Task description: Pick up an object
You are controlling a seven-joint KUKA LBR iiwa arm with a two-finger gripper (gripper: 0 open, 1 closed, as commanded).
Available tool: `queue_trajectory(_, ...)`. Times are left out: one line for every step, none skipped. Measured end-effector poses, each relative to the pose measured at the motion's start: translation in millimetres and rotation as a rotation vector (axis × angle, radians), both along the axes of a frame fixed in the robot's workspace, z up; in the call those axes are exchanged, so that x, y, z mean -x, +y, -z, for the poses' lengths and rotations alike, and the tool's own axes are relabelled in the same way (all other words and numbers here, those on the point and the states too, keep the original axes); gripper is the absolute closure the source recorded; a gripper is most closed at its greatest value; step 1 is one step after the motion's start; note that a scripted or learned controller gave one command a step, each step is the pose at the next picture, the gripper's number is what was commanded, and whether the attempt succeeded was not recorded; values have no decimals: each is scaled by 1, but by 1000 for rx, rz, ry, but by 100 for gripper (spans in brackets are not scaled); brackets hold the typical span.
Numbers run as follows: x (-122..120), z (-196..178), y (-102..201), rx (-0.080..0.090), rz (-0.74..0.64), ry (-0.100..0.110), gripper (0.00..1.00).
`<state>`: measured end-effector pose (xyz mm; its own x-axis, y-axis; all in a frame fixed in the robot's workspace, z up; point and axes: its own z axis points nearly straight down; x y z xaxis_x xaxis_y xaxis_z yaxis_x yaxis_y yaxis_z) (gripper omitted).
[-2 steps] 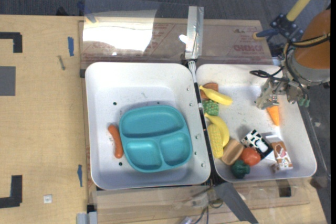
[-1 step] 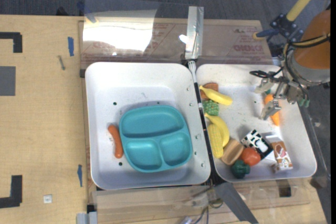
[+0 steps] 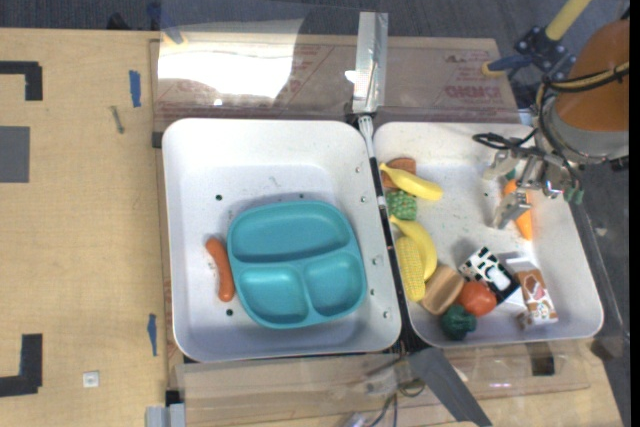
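Right bin (image 3: pixel 590 300): toys crowd the left wall and front; back corner open. Left bin (image 3: pixel 190 155): teal tray (image 3: pixel 295 260) fills centre, back strip free.

One fixed camera above the table (image 3: pixel 70 215), looking down at a slant, moderately near, both white bins (image 3: pixel 190 155) framed side by side

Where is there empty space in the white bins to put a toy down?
Free: the left bin floor above the teal tray, and the right bin middle between the bananas and the pincer. Crowded: the right bin's front, around the tomato.
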<state>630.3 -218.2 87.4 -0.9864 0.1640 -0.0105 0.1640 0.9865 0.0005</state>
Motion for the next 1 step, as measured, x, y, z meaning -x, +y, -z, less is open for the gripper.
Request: queue_trajectory(15, -1, 16, -1, 0, 3, 0)
